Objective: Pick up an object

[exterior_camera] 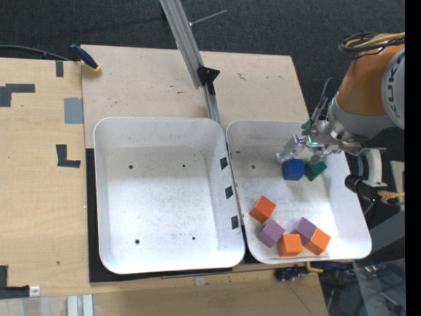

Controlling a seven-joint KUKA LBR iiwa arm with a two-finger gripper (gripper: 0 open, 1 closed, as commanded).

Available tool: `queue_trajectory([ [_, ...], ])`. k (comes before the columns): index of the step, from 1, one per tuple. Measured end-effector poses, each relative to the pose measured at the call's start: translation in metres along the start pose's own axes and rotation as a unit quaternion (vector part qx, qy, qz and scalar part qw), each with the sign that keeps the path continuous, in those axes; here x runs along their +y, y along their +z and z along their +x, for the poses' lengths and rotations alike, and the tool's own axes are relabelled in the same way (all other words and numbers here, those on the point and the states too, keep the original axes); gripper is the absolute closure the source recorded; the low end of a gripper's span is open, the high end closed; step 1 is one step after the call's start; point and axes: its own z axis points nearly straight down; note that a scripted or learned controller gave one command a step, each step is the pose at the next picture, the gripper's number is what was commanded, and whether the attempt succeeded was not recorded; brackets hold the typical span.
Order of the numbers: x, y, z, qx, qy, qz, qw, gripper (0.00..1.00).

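Near the front edge of the right bin (342, 206), two orange blocks (290, 243) and two purple blocks (270, 232) sit bunched together, another orange block (263, 209) just behind them. Farther back, toward the bin's far right corner, a blue block (293, 170) and a green block (316, 170) lie side by side beneath the gripper (308, 151); whether it is open or closed cannot be told. The left bin (158, 189) sits alongside on the table (131, 84).
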Motion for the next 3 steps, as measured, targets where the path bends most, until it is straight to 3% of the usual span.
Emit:
queue_trajectory([
  [1,0.001,-0.003,0.000,0.000,-0.001,-0.002,1.0000,0.00],
  [2,0.006,0.046,0.008,-0.001,0.000,0.000,1.0000,0.00],
  [3,0.012,0.085,0.010,-0.003,0.000,-0.011,0.9999,0.00],
])
